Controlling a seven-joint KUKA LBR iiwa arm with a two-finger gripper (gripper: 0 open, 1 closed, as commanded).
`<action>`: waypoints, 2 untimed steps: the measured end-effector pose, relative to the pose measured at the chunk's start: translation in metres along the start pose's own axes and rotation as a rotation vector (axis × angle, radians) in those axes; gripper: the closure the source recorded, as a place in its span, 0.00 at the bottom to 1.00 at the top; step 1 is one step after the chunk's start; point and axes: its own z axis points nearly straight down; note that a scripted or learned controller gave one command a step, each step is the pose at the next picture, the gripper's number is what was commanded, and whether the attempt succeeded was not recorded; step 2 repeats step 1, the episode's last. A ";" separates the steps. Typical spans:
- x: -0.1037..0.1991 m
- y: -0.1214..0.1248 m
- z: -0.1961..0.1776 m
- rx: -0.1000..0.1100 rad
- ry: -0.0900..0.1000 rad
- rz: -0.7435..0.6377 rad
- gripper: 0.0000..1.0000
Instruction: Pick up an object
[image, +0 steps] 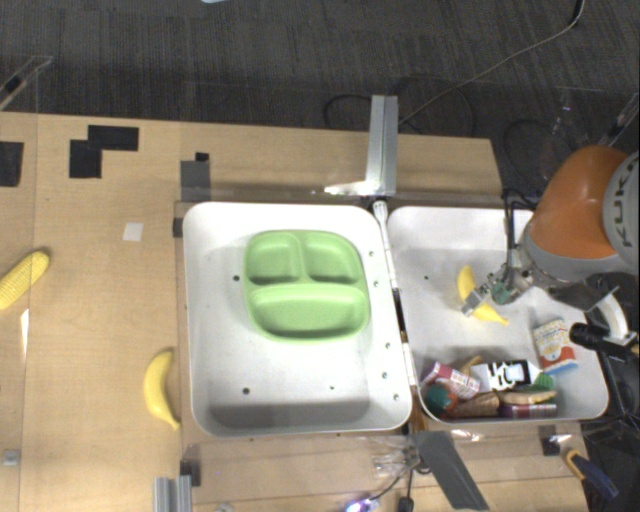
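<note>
A yellow banana-shaped toy (467, 283) lies in the middle of the right bin (440, 240). Its lower end (491, 316) shows just below the gripper. My gripper (494, 293) hangs from the grey and orange arm (580, 215) and is low over the toy's right side, touching or nearly touching it. The gripper's tip is small and dark in the camera view, and the toy rests on the bin floor.
A heap of small packages and toys (490, 385) fills the right bin's front edge, with a small carton (553, 343) to its right. A green divided plate (302, 283) sits in the left bin (215, 330). On the bench lie a banana (160, 388) and a corn cob (22, 280).
</note>
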 end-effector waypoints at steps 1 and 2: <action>0.048 0.058 -0.097 0.013 0.005 0.131 1.00; 0.048 0.058 -0.097 0.013 0.005 0.131 1.00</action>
